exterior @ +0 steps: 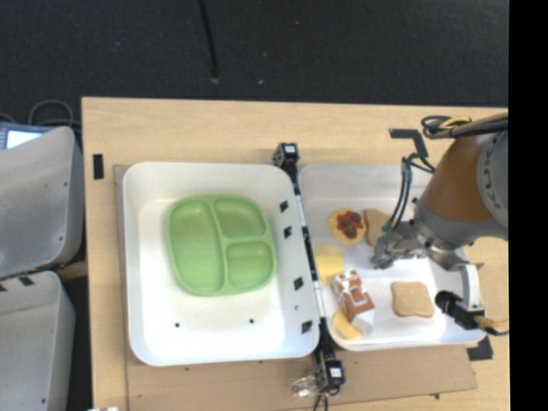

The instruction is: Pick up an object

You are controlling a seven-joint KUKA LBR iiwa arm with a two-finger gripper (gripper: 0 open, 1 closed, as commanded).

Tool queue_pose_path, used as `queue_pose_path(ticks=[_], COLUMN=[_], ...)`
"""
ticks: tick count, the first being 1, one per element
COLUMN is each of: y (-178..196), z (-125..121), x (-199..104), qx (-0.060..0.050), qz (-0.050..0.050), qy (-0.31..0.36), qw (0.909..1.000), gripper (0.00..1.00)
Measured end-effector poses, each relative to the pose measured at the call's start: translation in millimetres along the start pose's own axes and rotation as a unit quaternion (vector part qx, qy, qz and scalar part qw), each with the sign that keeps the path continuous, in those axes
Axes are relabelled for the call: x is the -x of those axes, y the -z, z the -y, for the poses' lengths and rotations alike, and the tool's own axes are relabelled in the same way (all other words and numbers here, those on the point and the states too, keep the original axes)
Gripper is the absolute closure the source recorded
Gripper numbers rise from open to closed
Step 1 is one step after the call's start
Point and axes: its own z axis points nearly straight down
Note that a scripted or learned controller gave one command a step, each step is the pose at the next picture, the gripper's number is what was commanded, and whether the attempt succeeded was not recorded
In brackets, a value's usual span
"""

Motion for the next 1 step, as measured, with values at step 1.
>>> queue_pose_path(ticks=[1], y=[55.3], z=[-6.5], x=[11.1], qx=[0.002], qz=[0.001], qy=[0.001], qw=[1.0000], gripper=[1.00])
